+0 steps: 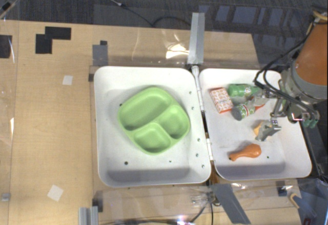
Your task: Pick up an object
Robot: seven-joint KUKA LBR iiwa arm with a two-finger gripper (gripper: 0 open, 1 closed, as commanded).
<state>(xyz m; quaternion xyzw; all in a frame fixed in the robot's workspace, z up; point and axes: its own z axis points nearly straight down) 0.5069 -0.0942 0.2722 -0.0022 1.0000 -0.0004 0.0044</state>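
Note:
In the right bin lie an orange chicken drumstick, a red-and-white patterned packet, a green bottle and a grey-green can with a red band. A small orange piece lies just left of my gripper. The gripper hangs over the middle right of this bin, above and right of the drumstick. Nothing shows between its fingers. The arm's orange band sits at the right edge.
The left bin holds a green divided plate with three compartments. A metal post stands behind the seam between the bins. Black cables loop near the wrist. Black markers lie on the wooden bench at far left.

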